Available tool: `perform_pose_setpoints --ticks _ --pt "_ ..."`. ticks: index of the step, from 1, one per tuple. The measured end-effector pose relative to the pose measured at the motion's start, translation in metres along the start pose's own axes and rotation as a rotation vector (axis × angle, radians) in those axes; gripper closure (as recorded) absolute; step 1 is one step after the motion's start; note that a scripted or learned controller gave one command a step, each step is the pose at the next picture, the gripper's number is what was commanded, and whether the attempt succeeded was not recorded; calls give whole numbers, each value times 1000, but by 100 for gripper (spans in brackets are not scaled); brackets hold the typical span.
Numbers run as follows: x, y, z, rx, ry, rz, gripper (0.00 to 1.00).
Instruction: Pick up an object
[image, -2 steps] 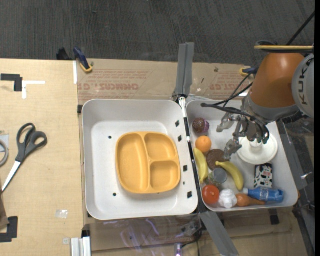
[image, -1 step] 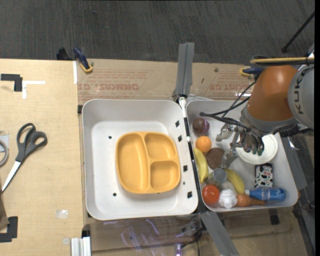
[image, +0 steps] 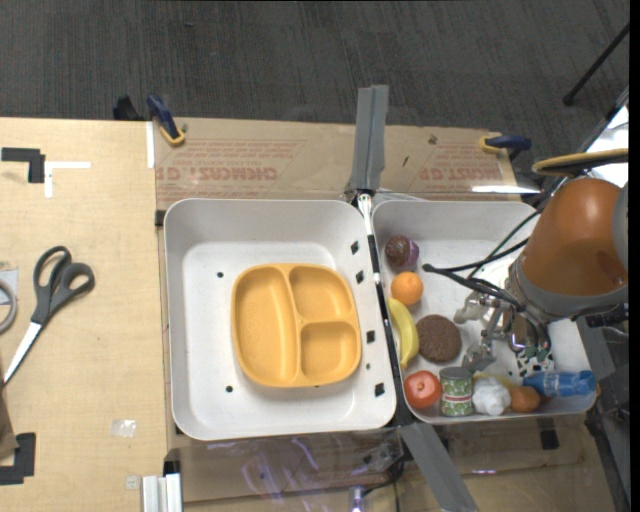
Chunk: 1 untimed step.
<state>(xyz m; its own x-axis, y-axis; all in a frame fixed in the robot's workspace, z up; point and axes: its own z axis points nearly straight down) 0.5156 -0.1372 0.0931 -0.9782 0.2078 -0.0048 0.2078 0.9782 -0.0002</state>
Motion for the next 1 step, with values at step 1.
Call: perform_pose_setpoints --ticks 1 --pt "-65 43 -1 -1 -3 -169 0"
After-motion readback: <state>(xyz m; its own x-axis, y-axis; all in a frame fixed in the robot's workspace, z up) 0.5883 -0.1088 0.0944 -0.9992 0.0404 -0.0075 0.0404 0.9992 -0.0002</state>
